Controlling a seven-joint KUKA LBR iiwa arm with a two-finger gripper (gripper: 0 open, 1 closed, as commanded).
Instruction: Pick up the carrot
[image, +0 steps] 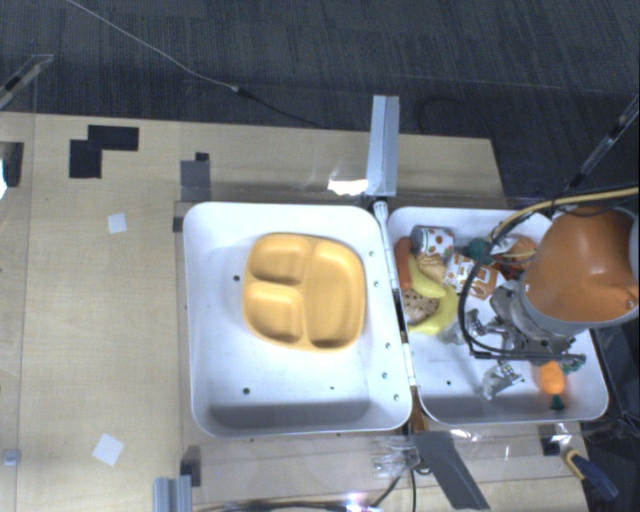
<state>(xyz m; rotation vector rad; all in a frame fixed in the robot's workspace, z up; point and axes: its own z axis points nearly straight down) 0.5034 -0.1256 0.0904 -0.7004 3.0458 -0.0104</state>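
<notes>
Nearest the lens: arm's orange band (585, 265), over the right bin (440, 405). Below it, gripper (500, 378), finger state impossible to tell. Carrot (551, 379) just beside gripper, on bin floor, unlifted. Pickup apparently not yet done; 1 grasp left.

One fixed overhead camera looks down slantwise on both bins (200, 300).

On the bench (90, 330), the tray (304, 290) sits in the left bin (210, 400); the carrot (551, 380) lies at the right bin's (440, 400) five o'clock corner.
</notes>
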